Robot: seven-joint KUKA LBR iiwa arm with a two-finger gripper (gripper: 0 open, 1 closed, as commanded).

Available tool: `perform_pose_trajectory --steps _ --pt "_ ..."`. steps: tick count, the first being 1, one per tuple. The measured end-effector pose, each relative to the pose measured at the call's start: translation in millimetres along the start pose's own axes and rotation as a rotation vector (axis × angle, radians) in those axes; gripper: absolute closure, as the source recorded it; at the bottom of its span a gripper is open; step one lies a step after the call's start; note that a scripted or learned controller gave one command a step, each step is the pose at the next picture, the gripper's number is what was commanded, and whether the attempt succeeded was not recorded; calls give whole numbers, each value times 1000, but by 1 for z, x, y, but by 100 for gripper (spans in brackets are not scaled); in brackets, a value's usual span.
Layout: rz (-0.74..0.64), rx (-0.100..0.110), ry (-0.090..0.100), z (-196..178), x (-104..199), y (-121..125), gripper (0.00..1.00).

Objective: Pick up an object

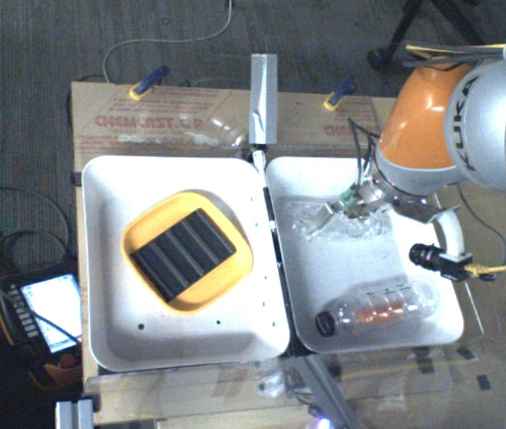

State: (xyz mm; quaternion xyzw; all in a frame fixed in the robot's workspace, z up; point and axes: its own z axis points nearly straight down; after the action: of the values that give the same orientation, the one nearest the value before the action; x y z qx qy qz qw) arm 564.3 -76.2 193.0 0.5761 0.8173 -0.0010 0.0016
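Note:
My gripper [353,202] hangs low over the back half of the right bin [445,329], under the orange-banded wrist. It is right at the edge of a crumpled piece of clear plastic [324,220] that lies on the bin floor; whether it grips the plastic I cannot tell. A clear plastic bottle [380,308] with a black cap lies on its side near the right bin's front wall, cap pointing left. In the left bin [101,239] rests a yellow, rounded object with a black ribbed top [187,250].
The two bins meet at a narrow divider [271,239]. A metal bar [263,96] stands behind them on the cardboard-covered bench. A black cable plug [432,257] hangs off the arm over the right bin's right side.

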Motion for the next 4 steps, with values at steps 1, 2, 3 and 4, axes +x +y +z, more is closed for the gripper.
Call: perform_pose_trajectory --steps 1,2,3,4 --pt "117 2 2 57 -47 41 0" --pt "117 2 2 57 -48 41 0" --pt "433 2 -1 24 -127 18 0" --pt "222 -17 -4 97 -143 11 0"
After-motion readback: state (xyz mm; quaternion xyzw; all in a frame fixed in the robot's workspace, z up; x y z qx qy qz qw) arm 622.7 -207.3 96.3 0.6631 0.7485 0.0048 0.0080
